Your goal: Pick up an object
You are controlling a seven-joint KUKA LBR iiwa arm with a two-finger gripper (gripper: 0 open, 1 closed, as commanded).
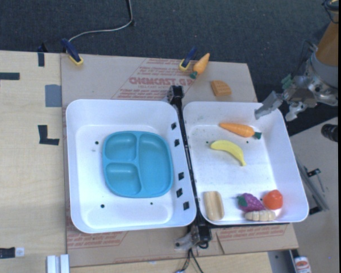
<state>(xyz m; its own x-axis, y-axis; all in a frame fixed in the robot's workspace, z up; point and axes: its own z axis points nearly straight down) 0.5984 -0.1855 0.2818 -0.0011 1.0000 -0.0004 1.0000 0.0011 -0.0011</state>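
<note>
Poised with gripper (277, 108) spread and unladen over the right bin's (284, 169) far corner, risking a miss on the tapered carrot (237, 129).

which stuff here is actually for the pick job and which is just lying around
For the job:
gripper, over the right bin's far right corner
right bin
carrot
banana
bread piece
grapes
tomato
peanut-like piece

Just lying about:
blue divided plate in the left bin
small carrot and tan block on the cardboard
clamps
</note>
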